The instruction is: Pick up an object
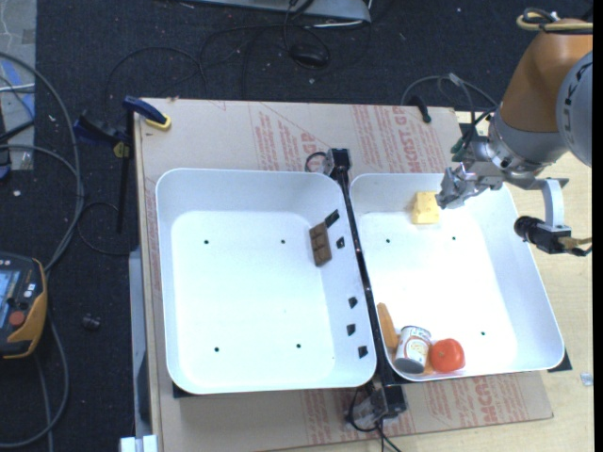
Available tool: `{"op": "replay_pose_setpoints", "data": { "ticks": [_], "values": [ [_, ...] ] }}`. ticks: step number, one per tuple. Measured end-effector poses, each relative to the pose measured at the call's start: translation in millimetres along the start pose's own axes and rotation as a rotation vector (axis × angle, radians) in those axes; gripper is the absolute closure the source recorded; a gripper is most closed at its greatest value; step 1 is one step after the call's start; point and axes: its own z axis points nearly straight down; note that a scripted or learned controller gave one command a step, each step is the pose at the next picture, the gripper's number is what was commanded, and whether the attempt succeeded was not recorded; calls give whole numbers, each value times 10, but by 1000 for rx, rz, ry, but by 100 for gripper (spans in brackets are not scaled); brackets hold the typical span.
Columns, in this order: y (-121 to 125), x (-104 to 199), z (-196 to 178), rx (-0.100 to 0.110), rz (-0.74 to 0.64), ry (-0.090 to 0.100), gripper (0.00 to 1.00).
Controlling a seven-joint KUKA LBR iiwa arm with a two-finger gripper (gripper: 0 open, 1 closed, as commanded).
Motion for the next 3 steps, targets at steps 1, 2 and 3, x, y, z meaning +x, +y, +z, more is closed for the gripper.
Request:
{"op": "replay_pose_setpoints", "data": {
  "ticks": [1,2,3],
  "values": [
    [-9,56,-611,-2,-1,0,100],
    [-6,56,-724,2,0,1,100],
    [-76,572,-765,2,-4,2,100]
  ]
}}
